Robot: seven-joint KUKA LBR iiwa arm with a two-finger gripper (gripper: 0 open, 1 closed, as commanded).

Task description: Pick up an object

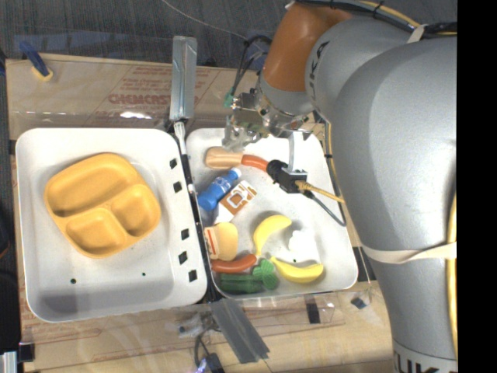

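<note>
Hovering at right bin's far end, gripper sits just above wooden-handled tool; grip state: cannot tell. Risk: crowded toys, bottle close beside, likely to foul a grasp.

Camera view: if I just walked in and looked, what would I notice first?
Probably the huge grey robot arm with its orange band, covering the right side and reaching over the right bin. Next, the big yellow divided tray lying alone in the left bin. Then the pile of toy food in the right bin: two bananas, a blue bottle and a hot dog.
</note>
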